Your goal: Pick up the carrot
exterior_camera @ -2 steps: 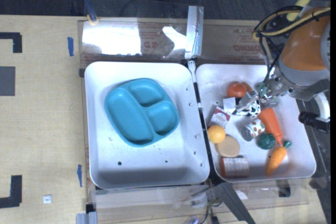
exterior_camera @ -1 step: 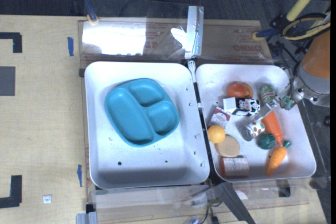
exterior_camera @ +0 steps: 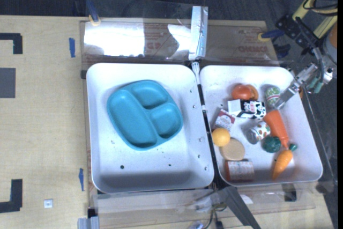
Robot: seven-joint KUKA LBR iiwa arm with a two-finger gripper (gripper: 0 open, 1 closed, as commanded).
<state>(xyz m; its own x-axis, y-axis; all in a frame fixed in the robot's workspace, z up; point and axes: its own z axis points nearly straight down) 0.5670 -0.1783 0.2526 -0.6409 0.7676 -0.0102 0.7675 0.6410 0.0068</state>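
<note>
Orange carrot (exterior_camera: 277, 124) lies untouched in the right bin (exterior_camera: 311, 131); the tool (exterior_camera: 298, 85) hovers near, grip state unclear. Approach step: descend over it.

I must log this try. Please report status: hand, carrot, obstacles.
Hand over right bin's upper right corner, nothing between fingers. Carrot lying in bin. Green toy touching its lower end.

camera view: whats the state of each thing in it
carrot: lying in the right bin, not gripped
blue divided plate: upright in the left bin, nothing on it
end effector: over the right bin, above the carrot
orange: resting in the right bin
</note>
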